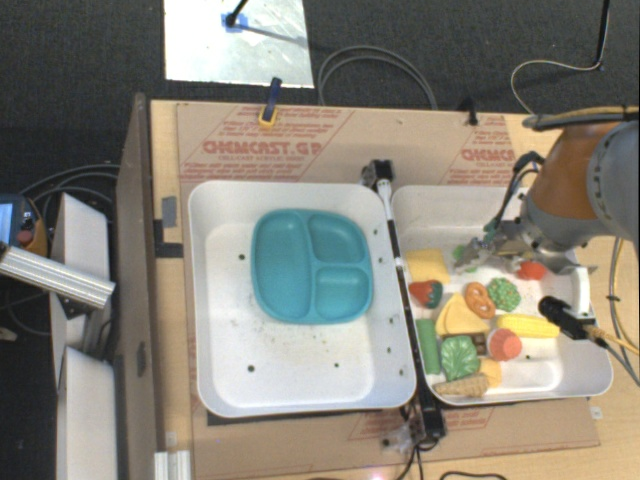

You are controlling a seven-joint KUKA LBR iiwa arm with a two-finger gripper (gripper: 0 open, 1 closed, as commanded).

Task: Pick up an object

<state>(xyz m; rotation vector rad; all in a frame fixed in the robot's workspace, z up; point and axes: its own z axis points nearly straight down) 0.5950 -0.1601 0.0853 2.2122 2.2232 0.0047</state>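
The right bin (590, 373) holds several toy foods. Among them are a yellow block (427, 265), a strawberry (427, 292), a pretzel (477, 299), a green leafy ball (503, 293), a cheese wedge (457, 317) and a yellow corn cob (528, 326). My gripper (472, 255) reaches in from the right and hangs low over the bin's far part, just right of the yellow block and above the pretzel. A small red piece (533, 268) lies under the wrist. Nothing is visibly held.
The left bin (220, 368) carries a teal divided plate (311, 266). At the right bin's front lie a green cucumber stick (428, 345), a green leaf piece (460, 356), a red-orange piece (506, 344) and a tan bread piece (463, 387). A black divider (397, 268) separates the bins.
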